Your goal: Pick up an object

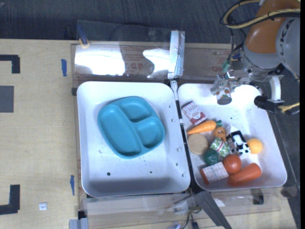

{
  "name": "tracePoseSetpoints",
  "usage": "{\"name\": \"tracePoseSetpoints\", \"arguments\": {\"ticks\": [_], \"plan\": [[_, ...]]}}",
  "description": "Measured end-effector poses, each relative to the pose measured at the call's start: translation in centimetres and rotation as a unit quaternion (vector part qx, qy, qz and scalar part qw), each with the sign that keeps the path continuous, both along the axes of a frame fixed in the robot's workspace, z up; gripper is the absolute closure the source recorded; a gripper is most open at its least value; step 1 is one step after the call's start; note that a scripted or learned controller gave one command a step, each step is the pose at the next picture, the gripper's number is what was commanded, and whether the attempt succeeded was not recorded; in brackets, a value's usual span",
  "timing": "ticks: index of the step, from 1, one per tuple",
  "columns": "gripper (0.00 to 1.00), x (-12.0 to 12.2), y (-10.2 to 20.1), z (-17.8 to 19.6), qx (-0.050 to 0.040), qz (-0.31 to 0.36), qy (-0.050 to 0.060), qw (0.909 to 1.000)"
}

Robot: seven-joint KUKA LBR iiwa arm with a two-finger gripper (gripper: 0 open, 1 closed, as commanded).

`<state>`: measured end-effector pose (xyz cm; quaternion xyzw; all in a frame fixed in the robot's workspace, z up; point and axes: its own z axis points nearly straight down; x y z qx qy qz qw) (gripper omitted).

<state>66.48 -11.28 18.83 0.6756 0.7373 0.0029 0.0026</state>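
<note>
Showing the grey KUKA arm with its two-finger gripper (224, 92) poised above the far end of the right-hand shallow white bin (275, 152), with no object yet picked up.

The task is judged to be at its start: nothing is seen between the fingers, and whether the jaws stand wide or narrow cannot be told from this slanted view. The candidate objects are heaped in the near half of the right bin: a small red-and-white printed packet (193, 111), an orange plastic carrot (202, 127), a round red toy tomato (232, 163), a yellow ball-like fruit (254, 146) and a long red-orange sausage-shaped piece (245, 173). A teal sectioned plastic plate (131, 125) lies alone in the left-hand white bin (90, 166). Descent, closure and lift remain. Print is visible on the packet, but it is too small to be read.
</note>
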Motion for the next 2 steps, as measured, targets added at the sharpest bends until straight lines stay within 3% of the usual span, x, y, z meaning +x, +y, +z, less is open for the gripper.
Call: {"name": "tracePoseSetpoints", "arguments": {"ticks": [1, 2], "plan": [[1.0, -0.9, 6.2, -0.2, 0.0008, -0.16, 0.007, 0.987], [1.0, -2.9, 7.0, 2.5, 0.0002, -0.27, 0.007, 0.9628]]}}
